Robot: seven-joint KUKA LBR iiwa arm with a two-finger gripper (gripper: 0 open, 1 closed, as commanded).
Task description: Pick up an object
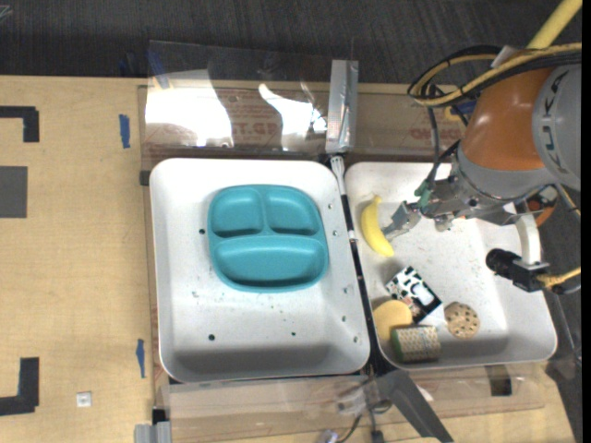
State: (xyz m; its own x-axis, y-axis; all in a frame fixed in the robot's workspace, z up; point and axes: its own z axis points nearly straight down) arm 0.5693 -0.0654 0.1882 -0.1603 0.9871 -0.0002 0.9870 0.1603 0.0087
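The right bin [517, 340] holds a yellow banana [374, 229] against its left wall. A black and white patterned item [413, 289] lies below it, with a round yellow-orange piece [392, 317], a speckled tan disc [461, 319] and a ribbed greenish cylinder [416, 342] near the front edge. My gripper [404, 218] hangs low over the right bin, just right of the banana and close to it. Nothing is visibly held in it.
The left bin [175, 284] carries a teal divided plate [268, 236]. A metal divider [342, 109] and a clear sheet stand behind the bins. Cables [452, 72] loop over the arm's orange band. A black fitting [506, 266] juts over the right bin's right side.
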